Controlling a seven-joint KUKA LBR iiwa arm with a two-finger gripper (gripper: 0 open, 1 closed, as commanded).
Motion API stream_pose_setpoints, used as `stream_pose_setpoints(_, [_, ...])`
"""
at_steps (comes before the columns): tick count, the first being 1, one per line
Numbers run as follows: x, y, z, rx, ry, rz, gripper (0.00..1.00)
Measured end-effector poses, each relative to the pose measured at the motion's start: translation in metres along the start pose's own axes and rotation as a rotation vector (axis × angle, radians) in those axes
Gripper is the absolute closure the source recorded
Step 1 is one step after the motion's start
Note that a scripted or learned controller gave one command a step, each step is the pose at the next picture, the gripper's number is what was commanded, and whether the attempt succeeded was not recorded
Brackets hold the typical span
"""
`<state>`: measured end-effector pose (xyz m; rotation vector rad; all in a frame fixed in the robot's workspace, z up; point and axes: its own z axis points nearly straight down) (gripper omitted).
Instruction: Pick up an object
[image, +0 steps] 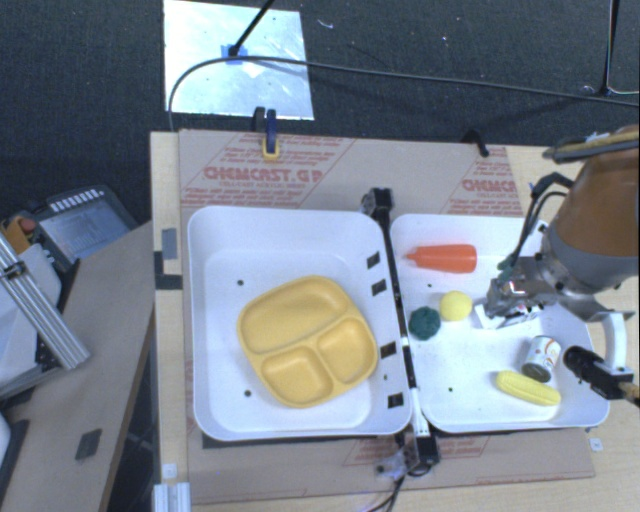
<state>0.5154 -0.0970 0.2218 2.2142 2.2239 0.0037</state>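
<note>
The claw (508, 303) hangs low over the right bin (470, 415), reaching in from three o'clock, its tips over the white floor near the middle of that bin; whether it is spread or closed cannot be told from this slant, and nothing can be seen caught in it; the nearest candidate is the yellow ball (456, 305), which lies just beside the claw at its nine o'clock, with the dark green lump (425, 322) a little further out toward eight o'clock, the two almost touching; the small can (542, 357) lies near at the claw's five o'clock, tipped on its side, and the corn cob (528, 388) lies beyond it at about six o'clock, its long axis running roughly from ten to four; the orange carrot (441, 258) sits at eleven o'clock, its long axis nearly level from nine to three; the left bin (215, 300) carries the yellow divided plate (305, 340), well apart; my judgement is that a short shift toward nine o'clock would put the claw over the ball
</note>
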Motion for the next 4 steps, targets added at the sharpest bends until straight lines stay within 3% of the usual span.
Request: stream_pose_setpoints(4, [0.207, 0.042, -0.02, 0.001, 0.003, -0.004, 1.0])
